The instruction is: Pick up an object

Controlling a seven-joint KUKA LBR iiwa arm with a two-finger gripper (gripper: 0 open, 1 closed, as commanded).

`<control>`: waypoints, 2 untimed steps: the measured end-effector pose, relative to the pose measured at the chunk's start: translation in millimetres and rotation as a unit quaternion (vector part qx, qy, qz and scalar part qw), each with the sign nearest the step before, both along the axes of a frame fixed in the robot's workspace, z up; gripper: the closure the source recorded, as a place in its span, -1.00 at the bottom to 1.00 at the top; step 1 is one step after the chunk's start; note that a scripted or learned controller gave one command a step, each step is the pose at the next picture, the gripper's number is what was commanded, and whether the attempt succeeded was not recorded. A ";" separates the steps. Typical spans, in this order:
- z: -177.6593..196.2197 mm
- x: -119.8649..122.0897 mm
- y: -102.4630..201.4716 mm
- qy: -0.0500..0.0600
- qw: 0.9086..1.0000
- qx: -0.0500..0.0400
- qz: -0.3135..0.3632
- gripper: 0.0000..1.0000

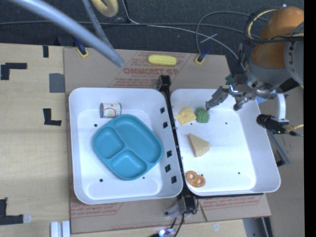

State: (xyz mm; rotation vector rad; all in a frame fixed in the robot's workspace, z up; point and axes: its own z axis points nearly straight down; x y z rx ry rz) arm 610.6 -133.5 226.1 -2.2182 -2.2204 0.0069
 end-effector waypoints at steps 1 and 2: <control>-50.3 -8.3 -6.0 0.001 1.000 0.000 0.000 -1.00; -108.6 -15.4 -13.7 0.001 1.000 0.000 0.000 -1.00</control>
